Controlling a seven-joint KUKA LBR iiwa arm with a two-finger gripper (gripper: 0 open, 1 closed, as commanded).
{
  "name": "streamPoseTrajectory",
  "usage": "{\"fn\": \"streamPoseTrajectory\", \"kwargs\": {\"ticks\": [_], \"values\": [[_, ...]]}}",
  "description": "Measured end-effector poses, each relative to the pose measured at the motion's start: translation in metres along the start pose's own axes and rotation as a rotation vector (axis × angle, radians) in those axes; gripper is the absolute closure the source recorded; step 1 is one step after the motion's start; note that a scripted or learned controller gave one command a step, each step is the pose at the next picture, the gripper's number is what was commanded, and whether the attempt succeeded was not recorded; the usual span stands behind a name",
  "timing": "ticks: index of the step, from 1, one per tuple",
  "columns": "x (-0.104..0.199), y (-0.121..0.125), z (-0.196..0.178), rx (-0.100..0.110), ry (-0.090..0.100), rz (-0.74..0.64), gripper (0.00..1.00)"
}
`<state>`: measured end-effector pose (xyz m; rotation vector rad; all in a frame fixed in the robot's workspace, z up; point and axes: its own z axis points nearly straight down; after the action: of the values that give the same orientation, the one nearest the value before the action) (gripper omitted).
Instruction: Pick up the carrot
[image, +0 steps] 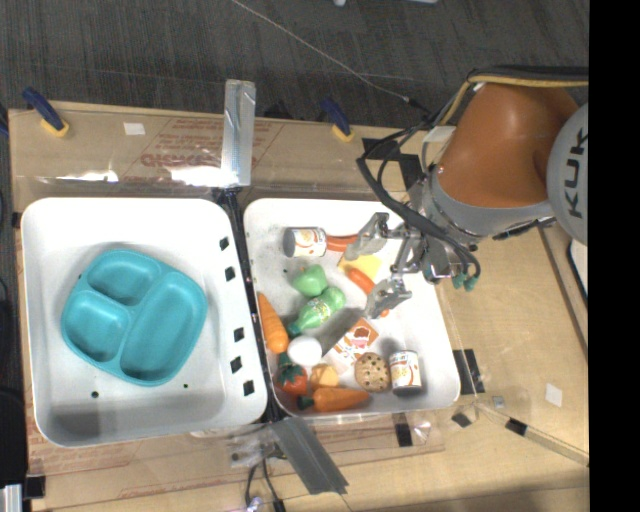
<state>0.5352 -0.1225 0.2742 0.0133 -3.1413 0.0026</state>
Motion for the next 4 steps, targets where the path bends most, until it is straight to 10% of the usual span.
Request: {"fn": "streamPoseTrajectory", "kwargs": {"ticks": [1, 2, 3, 4], "values": [[-0.039, -0.029, 0.14, -0.004, 0.013, 0.033, 0.0], [-0.077, -0.036, 0.184, -0.003, 0.004, 0.09, 0.0], [-0.08, -0.035, 0.171, -0.001, -0.001, 0.082, 1.0], [-0.082, -0.044, 0.01, 0.003, -0.011, -0.208, 1.0]]}}
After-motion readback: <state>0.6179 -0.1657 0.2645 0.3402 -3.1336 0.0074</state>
